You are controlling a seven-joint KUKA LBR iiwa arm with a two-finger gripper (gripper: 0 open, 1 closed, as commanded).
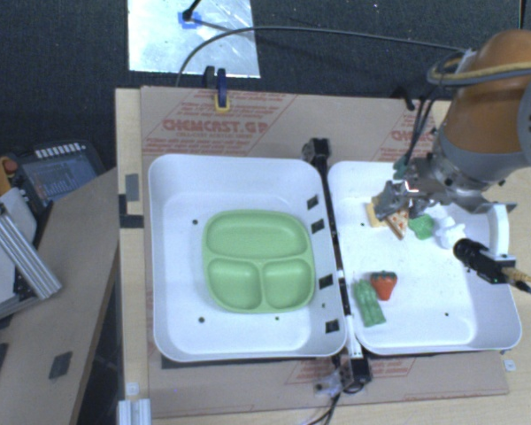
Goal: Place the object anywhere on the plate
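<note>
You are looking down on two white bins side by side: the left bin is holding a green plate with three compartments, its two smaller sections lying toward the near edge. The arm is reaching in from the right, and its gripper is hanging low over the far-left part of the right bin. Just at its tip a tan, wedge-like piece is lying, its long axis slanting from far-left to near-right; you cannot tell whether that piece is held. Beside it on the right a small green object and a white one are resting. Nearer you, a red strawberry-like toy is sitting against a green slab, whose length is running roughly far to near.
</note>
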